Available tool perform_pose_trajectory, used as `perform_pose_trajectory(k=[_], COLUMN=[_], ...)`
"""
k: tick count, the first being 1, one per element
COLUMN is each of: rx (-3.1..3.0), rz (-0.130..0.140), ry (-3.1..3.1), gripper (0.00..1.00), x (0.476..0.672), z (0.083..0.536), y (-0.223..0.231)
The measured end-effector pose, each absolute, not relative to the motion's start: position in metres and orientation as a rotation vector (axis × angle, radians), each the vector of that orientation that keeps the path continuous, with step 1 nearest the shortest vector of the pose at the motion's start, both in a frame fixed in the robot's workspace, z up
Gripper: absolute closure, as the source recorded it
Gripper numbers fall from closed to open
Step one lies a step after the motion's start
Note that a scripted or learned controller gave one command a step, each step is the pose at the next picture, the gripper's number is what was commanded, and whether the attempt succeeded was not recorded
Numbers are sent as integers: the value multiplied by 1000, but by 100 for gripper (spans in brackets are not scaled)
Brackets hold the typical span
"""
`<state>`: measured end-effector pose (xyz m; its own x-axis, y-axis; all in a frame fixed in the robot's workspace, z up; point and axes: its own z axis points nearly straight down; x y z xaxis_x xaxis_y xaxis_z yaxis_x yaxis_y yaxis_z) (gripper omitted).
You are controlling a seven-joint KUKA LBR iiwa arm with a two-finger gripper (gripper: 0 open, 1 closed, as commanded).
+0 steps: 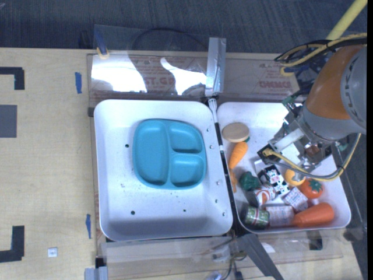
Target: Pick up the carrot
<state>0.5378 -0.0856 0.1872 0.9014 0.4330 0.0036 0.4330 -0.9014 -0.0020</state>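
Observation:
Two carrot-like things lie in the right bin (344,182). A small orange carrot (236,154) rests near the bin's left wall, just below a round tan disc (235,132). A larger orange carrot (315,214) lies along the front right corner. My gripper (276,176) reaches in from the right and hangs over the middle of the bin, between the two carrots and touching neither that I can see. Clutter around its tip hides how it stands.
A green toy (249,181), a small can (256,216), a wrapped packet (294,198) and an orange fruit with a green top (313,188) crowd the right bin's front. The left bin (111,174) holds a blue divided plate (170,153).

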Motion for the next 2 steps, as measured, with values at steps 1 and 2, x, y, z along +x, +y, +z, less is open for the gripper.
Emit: perform_pose_trajectory(k=[1,2], rx=[-3060,-3060], rz=[7,7], ry=[-695,-695], gripper=[0,0], x=[536,536], z=[184,184], y=[-86,-86])
